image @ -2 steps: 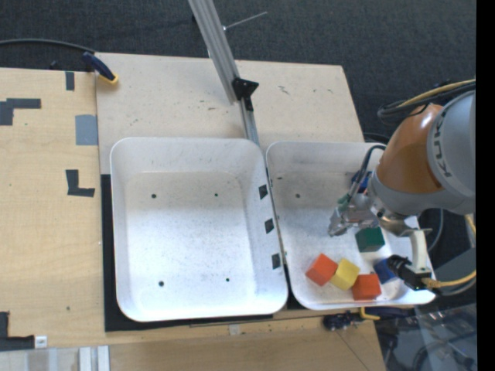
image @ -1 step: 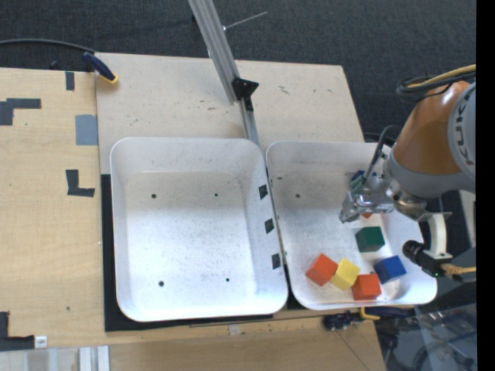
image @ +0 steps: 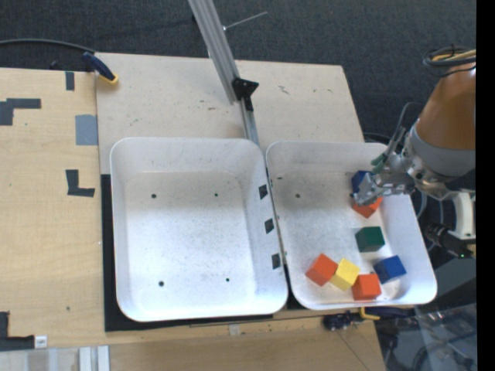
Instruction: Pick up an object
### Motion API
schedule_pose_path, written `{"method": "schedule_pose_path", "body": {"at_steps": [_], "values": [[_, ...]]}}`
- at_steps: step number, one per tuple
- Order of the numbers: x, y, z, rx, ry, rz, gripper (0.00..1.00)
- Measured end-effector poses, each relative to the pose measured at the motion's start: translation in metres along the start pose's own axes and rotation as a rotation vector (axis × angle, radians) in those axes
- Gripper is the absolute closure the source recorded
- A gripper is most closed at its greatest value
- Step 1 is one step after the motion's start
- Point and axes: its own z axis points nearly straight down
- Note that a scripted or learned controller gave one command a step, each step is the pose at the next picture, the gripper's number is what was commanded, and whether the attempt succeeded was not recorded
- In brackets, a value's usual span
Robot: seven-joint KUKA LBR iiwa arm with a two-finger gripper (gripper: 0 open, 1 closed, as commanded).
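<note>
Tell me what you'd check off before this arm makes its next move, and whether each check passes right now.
1. Gripper is over the right-hand white bin, where the objects lie: ok.
2. A target is near it: a small orange-red wooden block sits right below the gripper, with a blue piece beside it: ok.
3. Block is actually between the fingers: cannot tell, the gripper hides the contact.
4. Target has free space around it: ok, the green cube lies apart, nearer the camera.
5. Other blocks stay out of the way: ok, the orange cube, yellow cube, second orange-red cube and blue cube cluster at the bin's near end.
</note>
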Motion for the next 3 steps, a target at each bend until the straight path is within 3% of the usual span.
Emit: {"method": "schedule_pose_path", "body": {"at_steps": [1, 2, 3], "values": [[0.0, 0.001, -0.038, 0.003, 0.001, 0.0, 1.0], [0.053, -0.003, -0.021, 0.008, 0.003, -0.004, 1.0], [0.106, 0.009, -0.015, 0.008, 0.003, -0.005, 1.0]]}}
